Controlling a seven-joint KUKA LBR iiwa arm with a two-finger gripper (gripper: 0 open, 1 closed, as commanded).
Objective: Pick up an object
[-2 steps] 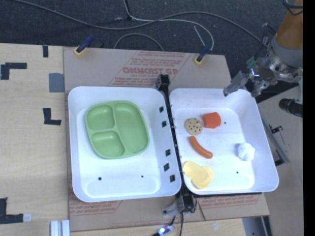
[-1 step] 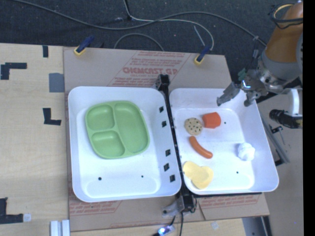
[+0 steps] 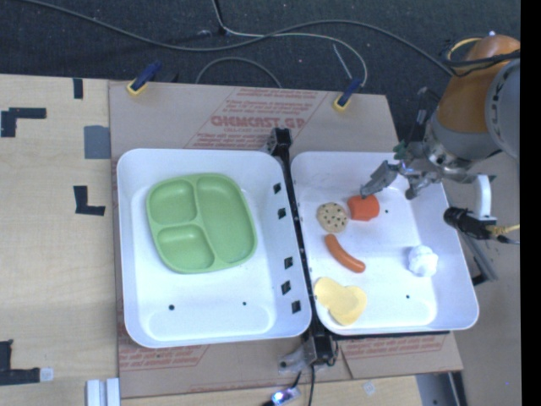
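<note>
The orange-red block (image 3: 364, 207) lies in the right bin (image 3: 448, 307), in its far half, roughly midway between the bin's left and right walls. One dark finger (image 3: 378, 178) of the gripper (image 3: 394, 182) slants down to just above the block's far edge; the other finger sits further right, over bare bin floor. The fingers stand spread apart with nothing between them.

Just left of the block, almost touching it, rests a round cookie (image 3: 332, 217) with dark chips. Nearer the front, a sausage (image 3: 345, 254) lies at a slant near the bin's middle, close below the cookie. A pale yellow heart-shaped piece (image 3: 341, 300) sits by the front left corner of the same bin. A small white crumpled lump (image 3: 422, 260) lies near the right wall, well apart from the block.

The arm's grey body with its orange band (image 3: 472, 91) hangs over the bin's far right corner.

The left bin (image 3: 131, 252) carries a green divided plate (image 3: 201, 222) in its far half. Both bins rest on a cardboard sheet (image 3: 245, 121) held by two clamps (image 3: 144, 78) at its far edge.
</note>
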